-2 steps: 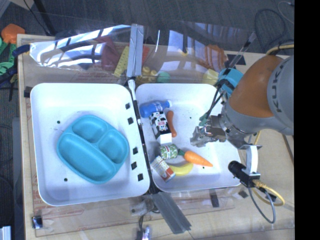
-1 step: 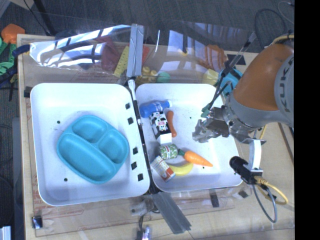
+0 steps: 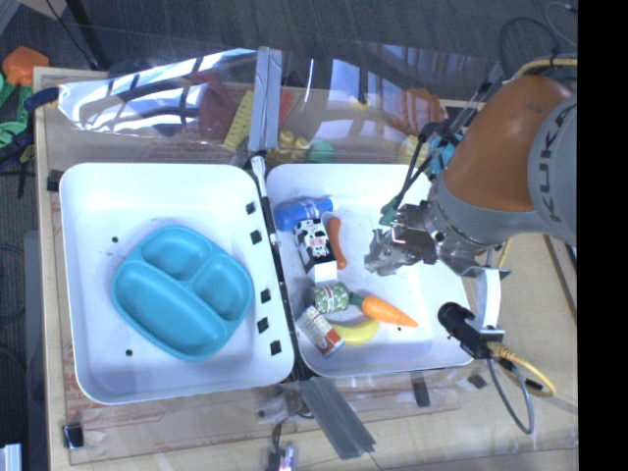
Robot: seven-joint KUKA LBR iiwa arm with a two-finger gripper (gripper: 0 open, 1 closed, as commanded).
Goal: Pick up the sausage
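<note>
From my station I log two white bins side by side on the bench. Left bin: one blue divided tray, three compartments, lying flat near the middle. Right bin: the sausage, a slim reddish-brown piece, lies lengthwise toward the bin's left half, touching the right edge of a small black-and-white carton. Just above those, a blue object lies near the bin's upper left. Lower down I count a green-labelled can, an orange carrot pointing right, a yellow banana beneath it, and a small tin with a red label by the divider. Gripper: I see it over the right bin, to the right of the sausage and apart from it, above bare bin floor. Its metal end is a blurred cluster at this slant; I cannot tell how far the fingers stand apart, and I see nothing gripped there. Arm: grey with an orange band, entering from the right.
</note>
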